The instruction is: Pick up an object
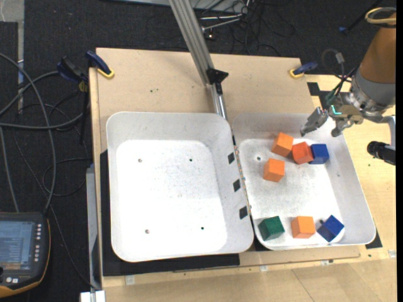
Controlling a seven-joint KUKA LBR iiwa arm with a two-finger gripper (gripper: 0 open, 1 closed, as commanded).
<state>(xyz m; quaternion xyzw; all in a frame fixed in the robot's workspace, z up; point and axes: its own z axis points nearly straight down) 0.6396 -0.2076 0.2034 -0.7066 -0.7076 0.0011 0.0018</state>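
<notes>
Blocks sit in the right bin (352,187), seven of them: an orange block (283,144), a red-orange block (301,152) and a blue block (319,153) bunched near the far side, the red-orange one touching both neighbours as far as I can tell; a lone orange block (274,169) just in front of that bunch; then a green block (271,227), another orange block (303,226) and a second blue block (330,228) in a row along the near wall. The left bin (126,143) is beside it on the counter (164,80). The pincer (327,122) hangs above the far right part of the right bin, just behind the bunch, fingers spread apart with nothing between them. Step in hand reads as approach: arm over the bin, no target reached, nothing lifted yet. Next move probably calls for choosing one block and dropping down with the fingers straddling it. The bunched three look awkward since a finger has little room between touching sides; the lone orange block in front has free space all round and seems the easier grab. The near-row blocks lie close to the wall, so a finger could hit the rim there.
</notes>
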